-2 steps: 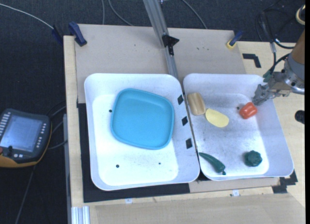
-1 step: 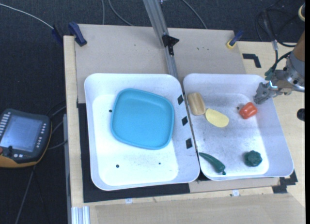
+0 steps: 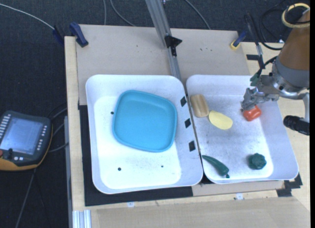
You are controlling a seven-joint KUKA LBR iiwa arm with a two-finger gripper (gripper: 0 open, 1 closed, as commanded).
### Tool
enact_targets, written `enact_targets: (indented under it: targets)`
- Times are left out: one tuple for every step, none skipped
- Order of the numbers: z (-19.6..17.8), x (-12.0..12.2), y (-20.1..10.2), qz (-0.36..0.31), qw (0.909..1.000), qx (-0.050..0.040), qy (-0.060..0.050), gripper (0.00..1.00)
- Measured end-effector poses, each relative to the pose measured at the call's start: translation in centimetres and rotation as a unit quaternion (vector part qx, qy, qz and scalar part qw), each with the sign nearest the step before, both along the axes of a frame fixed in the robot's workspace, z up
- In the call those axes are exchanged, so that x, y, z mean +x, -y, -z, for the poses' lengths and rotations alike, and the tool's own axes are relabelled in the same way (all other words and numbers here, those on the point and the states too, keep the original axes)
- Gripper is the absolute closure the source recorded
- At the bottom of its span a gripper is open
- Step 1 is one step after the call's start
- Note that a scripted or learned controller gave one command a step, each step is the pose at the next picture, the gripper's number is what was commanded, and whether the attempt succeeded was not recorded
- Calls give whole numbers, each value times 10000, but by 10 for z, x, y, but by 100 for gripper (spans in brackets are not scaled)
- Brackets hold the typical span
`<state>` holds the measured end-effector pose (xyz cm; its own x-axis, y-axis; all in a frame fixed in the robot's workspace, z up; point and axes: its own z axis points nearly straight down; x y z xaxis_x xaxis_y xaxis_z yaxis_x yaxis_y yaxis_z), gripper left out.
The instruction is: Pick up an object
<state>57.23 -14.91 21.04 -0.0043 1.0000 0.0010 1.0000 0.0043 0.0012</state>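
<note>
Pincer (image 3: 250, 105) just above red object (image 3: 252, 114) (right bin (image 3: 275, 173))

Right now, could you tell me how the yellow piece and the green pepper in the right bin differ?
The yellow piece is a pale, rounded oval; the green pepper is dark, slim and elongated. The yellow piece sits mid-bin, beside the tan block; the pepper lies at the bin's near-left corner. Both rest loose in the right bin, apart from the gripper.

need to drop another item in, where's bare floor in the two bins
Right bin: bare floor in the middle, bordered by the yellow piece, green pepper and dark green piece. Crowded along its upper half, where the gripper stands over the red piece. Left bin: the blue plate covers most; a bare strip lies along the near edge.
</note>
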Motion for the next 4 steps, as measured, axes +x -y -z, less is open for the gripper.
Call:
enact_targets:
  targets:
    - [-11,5,-54,-5,10000,1,4,100]
    - [-9,-8,-111,-4,10000,3,-6,100]
    - [-6,-9,-159,-2,10000,2,-6,100]
    - [-10,-20,-218,-6,10000,4,-6,100]
